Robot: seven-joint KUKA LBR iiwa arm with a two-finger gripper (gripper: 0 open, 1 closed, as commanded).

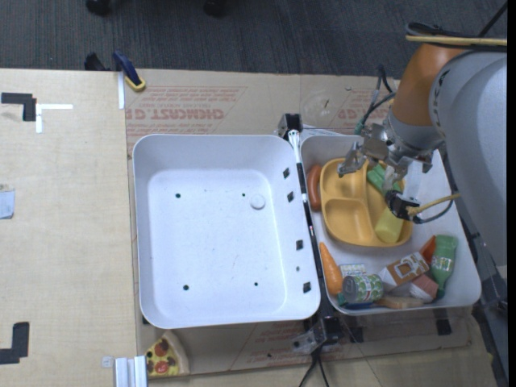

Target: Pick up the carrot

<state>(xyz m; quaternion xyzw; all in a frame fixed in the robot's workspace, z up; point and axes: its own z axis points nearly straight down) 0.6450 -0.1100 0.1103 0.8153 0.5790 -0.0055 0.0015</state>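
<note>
The carrot lies in the right bin, along its left wall, with its long side pointing up and down the picture. The gripper hangs over the yellow tray, so the carrot is lower and to the left. Whether it is open or closed cannot be told. Backwards red writing shows on the cardboard.

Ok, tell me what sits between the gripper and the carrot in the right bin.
The yellow divided plate does. The gripper hangs over the plate's far right part, while the carrot lies along the bin's left wall, nearer the camera, just past the plate's near left rim. A small can lies right beside the carrot. Nothing visible covers the carrot.
</note>
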